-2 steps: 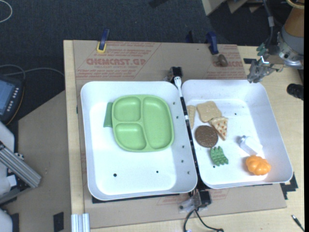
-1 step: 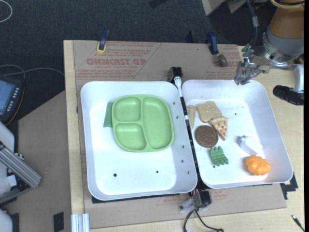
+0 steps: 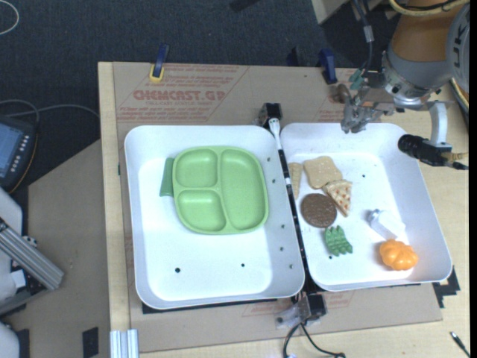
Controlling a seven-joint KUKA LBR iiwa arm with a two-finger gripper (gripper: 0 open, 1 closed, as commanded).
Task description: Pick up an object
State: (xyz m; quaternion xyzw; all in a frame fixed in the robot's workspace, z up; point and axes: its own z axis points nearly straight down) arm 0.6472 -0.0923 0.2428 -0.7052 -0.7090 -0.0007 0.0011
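The right bin [image 3: 417,192] holds several small food toys: a tan bread slice [image 3: 322,171], a pizza wedge [image 3: 340,195], a brown round cookie [image 3: 319,209], a green leafy piece [image 3: 338,241], an orange pumpkin-like piece [image 3: 397,254] and a small white and grey piece [image 3: 378,220]. My gripper [image 3: 355,122] hangs above the far rim of the right bin, well behind the toys. Nothing shows between its fingers. The grey arm with its orange band [image 3: 421,28] comes in from the upper right.
The left bin [image 3: 149,252] holds a green three-compartment plate [image 3: 220,189] on a green mat. A black divider [image 3: 286,189] runs between the bins. Clamps [image 3: 157,66] sit on the cardboard bench's far edge. A black cylinder [image 3: 423,149] juts over the right bin's far right rim.
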